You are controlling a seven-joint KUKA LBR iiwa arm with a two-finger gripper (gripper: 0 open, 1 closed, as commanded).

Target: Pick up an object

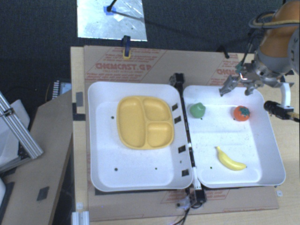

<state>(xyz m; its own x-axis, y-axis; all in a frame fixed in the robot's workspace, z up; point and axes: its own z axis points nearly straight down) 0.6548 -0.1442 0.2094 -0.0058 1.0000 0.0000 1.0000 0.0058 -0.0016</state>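
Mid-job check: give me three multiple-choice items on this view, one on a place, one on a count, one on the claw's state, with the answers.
1. Where does the yellow divided plate lie?
A. In the left bin
B. In the right bin
C. On the cardboard behind the bins

2. How many toy foods lie in the right bin?
A. One
B. Three
C. Five

3. How is the claw now?
A. Shut on the banana
B. Open over the back edge of the right bin, holding nothing
C. Resting on the plate

Answers: 1 A, the plate sits in the middle of the left bin. 2 B, a green pepper, a tomato and a banana lie there. 3 B, its fingers are spread apart above the bin's rim, with nothing between them.
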